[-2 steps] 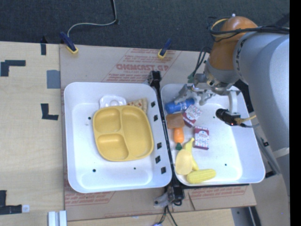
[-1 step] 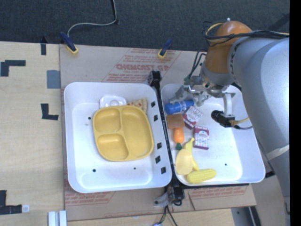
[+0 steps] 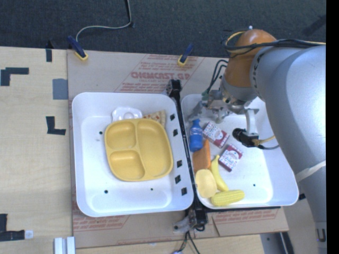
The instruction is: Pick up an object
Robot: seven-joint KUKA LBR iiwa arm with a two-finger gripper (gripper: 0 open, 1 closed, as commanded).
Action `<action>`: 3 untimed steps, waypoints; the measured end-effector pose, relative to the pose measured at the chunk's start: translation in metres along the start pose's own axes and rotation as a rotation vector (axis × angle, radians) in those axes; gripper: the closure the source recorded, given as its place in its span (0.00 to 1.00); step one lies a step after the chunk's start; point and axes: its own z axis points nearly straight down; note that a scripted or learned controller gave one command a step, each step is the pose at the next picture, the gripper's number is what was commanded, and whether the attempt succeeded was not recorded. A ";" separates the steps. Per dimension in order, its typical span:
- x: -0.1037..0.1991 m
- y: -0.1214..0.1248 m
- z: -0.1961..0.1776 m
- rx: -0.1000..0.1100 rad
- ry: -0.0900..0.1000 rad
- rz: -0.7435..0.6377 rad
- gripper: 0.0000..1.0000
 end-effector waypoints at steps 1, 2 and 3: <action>-0.005 0.000 0.000 0.000 0.001 0.000 0.00; -0.002 0.000 0.000 0.000 0.000 0.000 0.00; -0.002 0.000 0.000 0.000 0.000 0.000 0.00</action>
